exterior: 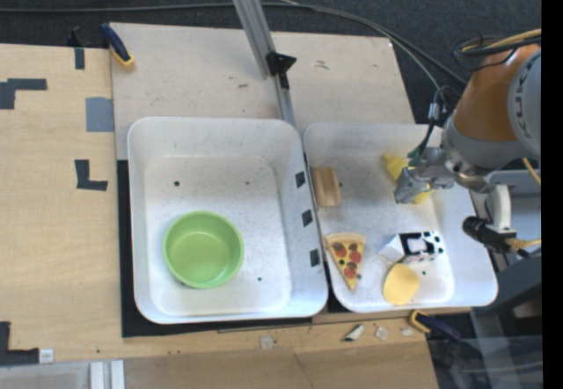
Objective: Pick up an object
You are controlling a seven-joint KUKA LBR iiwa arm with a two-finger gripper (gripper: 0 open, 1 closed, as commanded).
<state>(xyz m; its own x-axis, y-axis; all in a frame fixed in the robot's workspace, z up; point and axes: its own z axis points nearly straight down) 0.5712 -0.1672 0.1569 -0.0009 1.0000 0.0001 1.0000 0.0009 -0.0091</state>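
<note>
My gripper point(410, 187) is low in the right bin point(352, 143), at its right side, right over a yellow object point(395, 165) that sticks out to its upper left. A tan wooden block point(326, 187) lies near the bin's left wall. A pizza slice point(347, 256) lies at the bin's front left. A black and white item point(415, 245) and a yellow round piece point(402, 284) lie at the front right. The gripper body hides most of the yellow object beneath it.
The left bin point(149, 150) holds a green bowl point(203, 248) at its front left. A slanted metal pole point(255, 22) runs from the top down to the gap between the bins. The arm's orange band point(493, 97) is at the right edge.
</note>
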